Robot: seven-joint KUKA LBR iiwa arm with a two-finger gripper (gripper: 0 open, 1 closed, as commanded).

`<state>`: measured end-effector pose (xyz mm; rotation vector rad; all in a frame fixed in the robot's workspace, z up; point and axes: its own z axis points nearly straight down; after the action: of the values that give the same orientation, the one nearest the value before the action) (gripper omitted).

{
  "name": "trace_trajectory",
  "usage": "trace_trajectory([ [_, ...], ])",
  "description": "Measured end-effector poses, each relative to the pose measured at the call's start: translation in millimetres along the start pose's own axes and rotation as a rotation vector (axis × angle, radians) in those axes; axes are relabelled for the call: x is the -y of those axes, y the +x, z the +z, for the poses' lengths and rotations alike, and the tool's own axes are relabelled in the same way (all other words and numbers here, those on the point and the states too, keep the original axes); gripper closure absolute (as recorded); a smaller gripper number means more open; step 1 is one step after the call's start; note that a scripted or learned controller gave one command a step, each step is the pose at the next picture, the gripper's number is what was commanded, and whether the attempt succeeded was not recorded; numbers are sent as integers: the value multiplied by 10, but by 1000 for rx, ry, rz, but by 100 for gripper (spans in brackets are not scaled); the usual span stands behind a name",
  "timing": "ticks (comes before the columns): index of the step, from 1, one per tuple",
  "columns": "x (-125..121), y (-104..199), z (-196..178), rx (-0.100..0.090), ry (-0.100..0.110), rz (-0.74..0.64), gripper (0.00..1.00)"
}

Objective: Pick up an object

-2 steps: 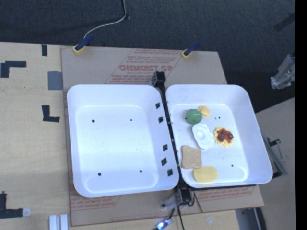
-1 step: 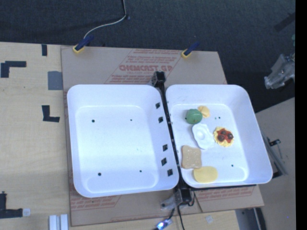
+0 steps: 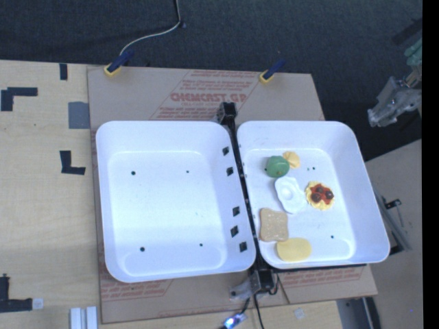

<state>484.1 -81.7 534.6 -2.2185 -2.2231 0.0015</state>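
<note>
Though claw (image 3: 392,107) sits blurred at frame edge, apparently empty; finger spread unclear.

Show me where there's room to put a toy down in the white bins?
The left white plastic bin has a bare floor, wall to wall. The right white bin is crowded mid-floor: round green toy, white fried egg, tan toast slice, yellow oval. Its far strip is free.

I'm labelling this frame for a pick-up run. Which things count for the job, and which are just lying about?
Job:
green ball
small yellow piece
white piece
red-topped disc
toast slice
yellow oval
claw

Lying about:
blue clamps
cable
</note>
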Motion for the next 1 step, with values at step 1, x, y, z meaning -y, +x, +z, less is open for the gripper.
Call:
trace_trajectory([
  [1, 0, 196, 1, 0, 0, 0, 100],
])
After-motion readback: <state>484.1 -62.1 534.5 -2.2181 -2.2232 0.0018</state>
